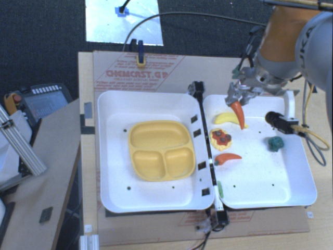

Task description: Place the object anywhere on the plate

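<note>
A yellow plate [158, 149] with three compartments lies in the left bin [112, 113]. Over the right bin's far left part, my gripper [237, 101] is shut on the top end of an orange-red chili pepper [239, 115]. The pepper hangs down from the fingers, just above a yellow banana [223, 119]. The gripper is well to the right of the plate, across the divider between the bins.
In the right bin [270, 186] lie a small pizza slice [221, 138], a second red pepper [228, 159] and a green broccoli piece [276, 142]. A black fitting with a cable [281, 122] hangs off the arm. A black clip rail [204, 139] runs between the bins.
</note>
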